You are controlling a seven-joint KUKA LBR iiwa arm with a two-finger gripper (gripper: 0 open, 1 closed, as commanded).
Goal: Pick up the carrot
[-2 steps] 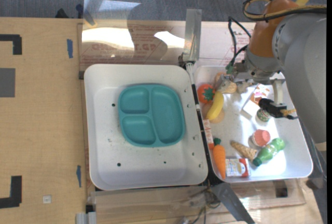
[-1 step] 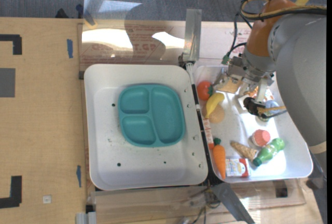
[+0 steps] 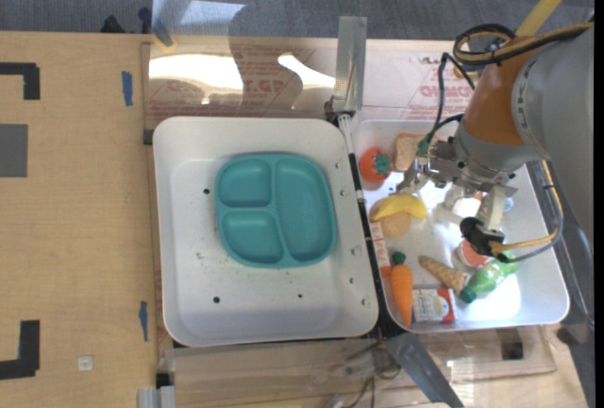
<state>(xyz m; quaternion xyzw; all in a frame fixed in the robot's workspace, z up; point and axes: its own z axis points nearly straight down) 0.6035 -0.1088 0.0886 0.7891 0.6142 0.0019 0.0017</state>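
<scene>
Gripper of the grey arm, seen from above over the right bin; the orange band sits just above the wrist, and the arm enters from the right edge with its wrist pointing down into the bin. Whether the fingers stand wide or narrow cannot be told, since the wrist body and cabling hide them; nothing is visibly held.

Right bin, contents given relative to the carrot: the carrot lies along the bin's left wall near the front corner, green top toward the rear, well apart from the gripper. Just beside it to the right lies a small printed packet. Farther right are a tan cone-shaped item and a green bottle. Behind the carrot are a yellow banana resting against a pale round item, and farther back a red tomato with a slice of bread next to it.

Left bin: a teal divided plate with three compartments lies near its centre, to the left of the carrot across the shared bin walls.
</scene>
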